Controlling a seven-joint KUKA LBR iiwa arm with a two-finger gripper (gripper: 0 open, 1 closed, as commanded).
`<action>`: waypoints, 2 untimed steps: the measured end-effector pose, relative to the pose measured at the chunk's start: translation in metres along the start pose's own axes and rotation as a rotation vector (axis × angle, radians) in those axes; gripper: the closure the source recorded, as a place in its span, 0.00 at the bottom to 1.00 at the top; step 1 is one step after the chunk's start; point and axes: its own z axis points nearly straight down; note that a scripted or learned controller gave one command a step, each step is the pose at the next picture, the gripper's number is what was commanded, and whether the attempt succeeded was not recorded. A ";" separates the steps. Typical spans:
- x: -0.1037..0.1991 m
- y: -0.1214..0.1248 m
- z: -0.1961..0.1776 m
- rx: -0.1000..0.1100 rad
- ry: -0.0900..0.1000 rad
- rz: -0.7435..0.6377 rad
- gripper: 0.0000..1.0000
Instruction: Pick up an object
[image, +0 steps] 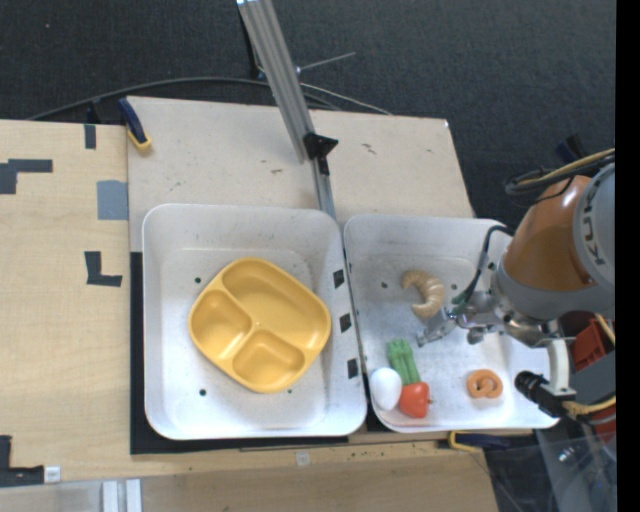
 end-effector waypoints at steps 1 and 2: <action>0.000 0.000 0.035 -0.008 -0.003 0.000 0.00; 0.001 0.000 0.023 -0.007 -0.001 -0.001 1.00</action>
